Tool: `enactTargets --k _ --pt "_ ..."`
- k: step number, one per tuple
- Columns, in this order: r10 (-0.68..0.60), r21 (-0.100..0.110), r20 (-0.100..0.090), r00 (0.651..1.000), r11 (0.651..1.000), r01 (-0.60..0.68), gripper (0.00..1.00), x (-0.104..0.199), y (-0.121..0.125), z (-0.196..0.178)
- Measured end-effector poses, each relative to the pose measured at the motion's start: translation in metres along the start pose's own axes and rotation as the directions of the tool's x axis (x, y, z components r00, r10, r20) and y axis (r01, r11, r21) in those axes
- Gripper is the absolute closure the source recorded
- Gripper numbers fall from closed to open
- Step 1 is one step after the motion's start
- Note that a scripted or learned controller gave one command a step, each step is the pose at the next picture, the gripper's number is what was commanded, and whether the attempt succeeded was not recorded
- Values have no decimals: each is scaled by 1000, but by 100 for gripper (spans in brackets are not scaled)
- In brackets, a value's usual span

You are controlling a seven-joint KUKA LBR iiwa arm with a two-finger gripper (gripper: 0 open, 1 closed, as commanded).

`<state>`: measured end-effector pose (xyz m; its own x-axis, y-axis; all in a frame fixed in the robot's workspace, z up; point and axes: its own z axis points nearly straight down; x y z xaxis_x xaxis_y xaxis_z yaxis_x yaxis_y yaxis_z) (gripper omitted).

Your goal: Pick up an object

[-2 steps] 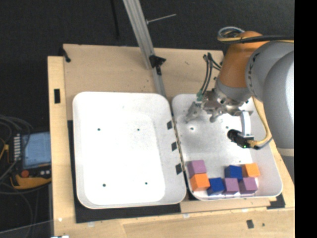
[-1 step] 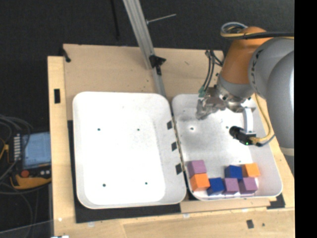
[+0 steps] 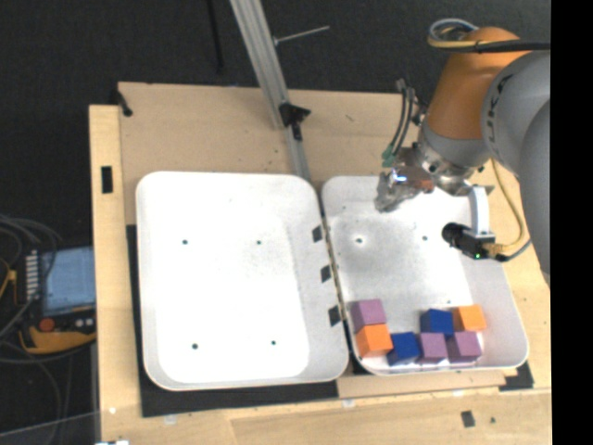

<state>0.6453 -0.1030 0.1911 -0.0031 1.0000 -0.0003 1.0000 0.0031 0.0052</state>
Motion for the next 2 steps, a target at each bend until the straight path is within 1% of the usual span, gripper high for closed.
enactTargets --k 1,2 --pt "-2 -2 1 1000 1000 2 100 -1 2 -55" --pt "-2 6 0 1000 1000 2 100 46 -3 -46"
